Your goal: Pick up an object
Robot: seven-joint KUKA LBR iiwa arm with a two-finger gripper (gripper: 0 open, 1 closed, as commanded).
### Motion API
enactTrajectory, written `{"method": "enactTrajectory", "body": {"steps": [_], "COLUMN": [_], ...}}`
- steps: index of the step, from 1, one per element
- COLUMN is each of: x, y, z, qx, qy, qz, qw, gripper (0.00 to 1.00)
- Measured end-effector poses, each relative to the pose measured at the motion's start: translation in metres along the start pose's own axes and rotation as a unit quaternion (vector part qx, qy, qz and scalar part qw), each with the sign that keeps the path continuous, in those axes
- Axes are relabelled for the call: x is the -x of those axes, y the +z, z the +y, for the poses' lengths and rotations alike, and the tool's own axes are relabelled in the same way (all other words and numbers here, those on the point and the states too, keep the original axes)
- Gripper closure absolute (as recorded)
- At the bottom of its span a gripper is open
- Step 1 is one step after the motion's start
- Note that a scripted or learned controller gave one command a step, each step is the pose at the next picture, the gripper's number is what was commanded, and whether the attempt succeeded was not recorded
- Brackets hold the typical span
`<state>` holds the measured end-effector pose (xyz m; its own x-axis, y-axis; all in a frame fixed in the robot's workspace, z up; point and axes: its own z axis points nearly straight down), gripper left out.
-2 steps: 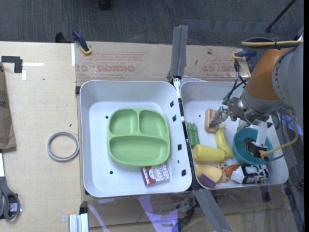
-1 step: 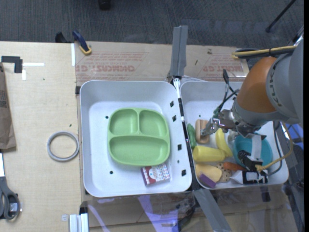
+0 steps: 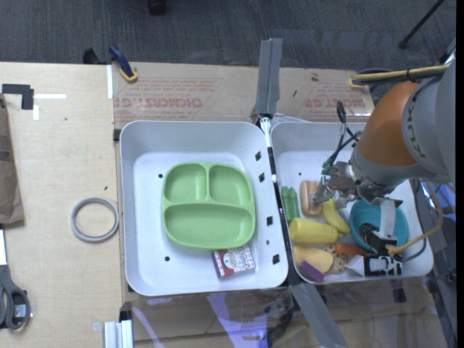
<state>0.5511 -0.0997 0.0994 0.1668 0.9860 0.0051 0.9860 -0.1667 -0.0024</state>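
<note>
The right bin (image 3: 304, 145) holds a heap of toy food: a hot dog (image 3: 309, 197), a banana (image 3: 334, 215), a yellow piece (image 3: 312, 230), a pale yellow piece (image 3: 307, 255), a purple piece (image 3: 312, 270), a green stick (image 3: 289, 203), a carrot (image 3: 347, 249) and a teal bowl (image 3: 378, 221). My gripper (image 3: 328, 187) is low in this bin, right over the hot dog and the banana's upper end. The wrist hides its tips. In the left bin (image 3: 131, 194) lie a green divided plate (image 3: 209, 205) and a small red and white packet (image 3: 233, 261).
A tape ring (image 3: 95, 218) lies on the wooden bench left of the bins. Scissors (image 3: 10, 304) sit at the bottom left edge. A blue clamp (image 3: 123, 63) is behind the left bin. The arm's grey body and cables cover the right bin's far right side.
</note>
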Motion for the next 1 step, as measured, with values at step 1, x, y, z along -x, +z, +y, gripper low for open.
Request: {"method": "enactTrajectory", "body": {"steps": [1], "x": [-0.0562], "y": [-0.0887], "z": [0.0507], "qx": [-0.002], "qy": [-0.027], "qz": [-0.004], "qw": [0.9996], "gripper": [1.00]}}
